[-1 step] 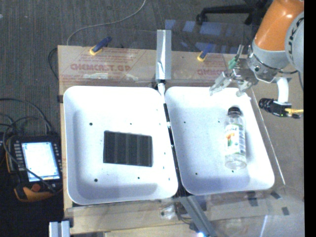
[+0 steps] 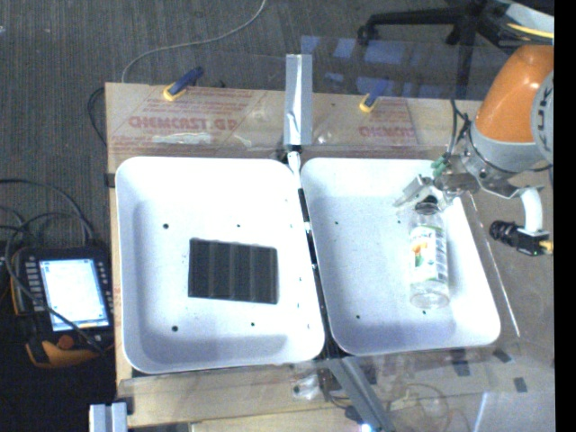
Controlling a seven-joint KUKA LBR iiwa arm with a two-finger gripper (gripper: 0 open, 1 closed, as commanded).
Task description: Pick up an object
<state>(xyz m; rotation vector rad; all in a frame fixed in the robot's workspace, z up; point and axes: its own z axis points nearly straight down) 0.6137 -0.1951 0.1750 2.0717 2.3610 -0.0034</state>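
While the clear bottle (image 2: 428, 264) lies in the right bin (image 2: 360, 268), the gripper (image 2: 430, 190) hangs at its cap; I cannot tell its state.

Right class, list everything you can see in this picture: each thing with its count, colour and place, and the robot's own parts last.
Shallow plastic bins: 2, white, side by side on the bench, left, right.
Flat ribbed rectangular pad: 1, black, in the left bin.
Clear plastic bottle: 1, transparent with a label, lying in the right bin.
Handheld screen unit: 1, black and orange, on the floor at left.
Spring clamps: 2, blue and yellow, left, right.
Gripper: 1, at the bottle's top end.
Arm: 1, orange band.
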